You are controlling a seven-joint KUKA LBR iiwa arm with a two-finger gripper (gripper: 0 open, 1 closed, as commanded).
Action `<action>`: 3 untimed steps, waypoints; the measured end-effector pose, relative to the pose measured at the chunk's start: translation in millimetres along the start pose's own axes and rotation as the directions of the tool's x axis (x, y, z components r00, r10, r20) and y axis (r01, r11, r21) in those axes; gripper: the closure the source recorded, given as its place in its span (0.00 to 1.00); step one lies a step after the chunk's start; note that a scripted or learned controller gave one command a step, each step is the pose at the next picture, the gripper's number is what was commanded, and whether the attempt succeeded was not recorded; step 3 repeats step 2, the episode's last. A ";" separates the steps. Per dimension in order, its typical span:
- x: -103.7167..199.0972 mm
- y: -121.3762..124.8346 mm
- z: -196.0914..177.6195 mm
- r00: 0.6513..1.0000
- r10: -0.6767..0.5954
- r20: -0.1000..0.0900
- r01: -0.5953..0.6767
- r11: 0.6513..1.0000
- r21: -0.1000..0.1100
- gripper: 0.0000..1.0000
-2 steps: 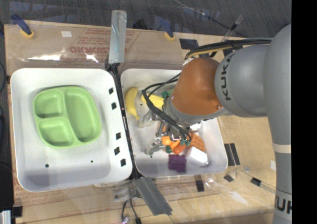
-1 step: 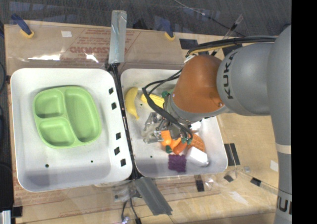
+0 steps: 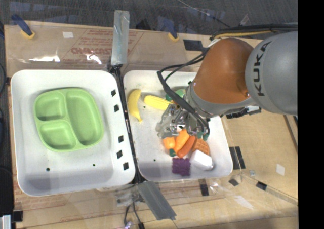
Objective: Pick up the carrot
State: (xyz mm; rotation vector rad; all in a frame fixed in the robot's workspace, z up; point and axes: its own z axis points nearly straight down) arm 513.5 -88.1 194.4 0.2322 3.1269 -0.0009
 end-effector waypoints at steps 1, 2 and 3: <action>1.5 -77.6 93.0 0.999 0.039 -0.012 -0.039 0.999 0.000 1.00; 24.5 11.2 -0.8 0.999 0.048 0.001 -0.048 0.999 -0.002 1.00; 24.5 11.2 -0.8 0.999 0.048 0.001 -0.048 0.999 -0.002 1.00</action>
